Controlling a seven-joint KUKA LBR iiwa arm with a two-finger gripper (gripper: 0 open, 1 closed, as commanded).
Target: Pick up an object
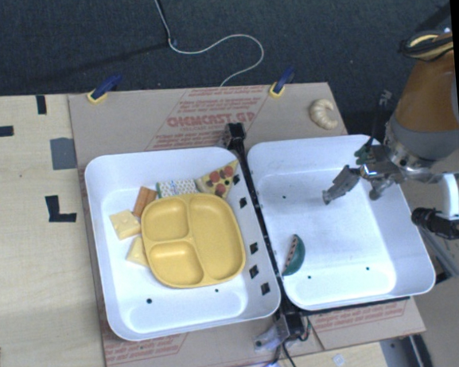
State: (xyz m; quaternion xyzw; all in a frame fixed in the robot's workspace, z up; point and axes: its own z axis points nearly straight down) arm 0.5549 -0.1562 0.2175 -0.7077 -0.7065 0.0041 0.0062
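Observation:
A green, teal-edged wedge-shaped object (292, 255) lies near the lower left of the right bin (398, 284). My gripper (356, 190) hangs over the upper right part of that bin, up and to the right of the wedge and apart from it. Its fingers are open with nothing between them. In the left bin (117, 308), a yellow divided plate (193, 239) rests on several flat pieces: pale yellow squares (124, 224), an orange-brown strip (143, 200) and a patterned piece (219, 177) by the far wall.
A beige lump (325, 113) sits on the cardboard behind the right bin. Blue and yellow clips (282, 80) hold the cardboard's far edge. A black divider strip (252, 217) runs between the bins. A white cable (217, 44) loops across the dark floor behind.

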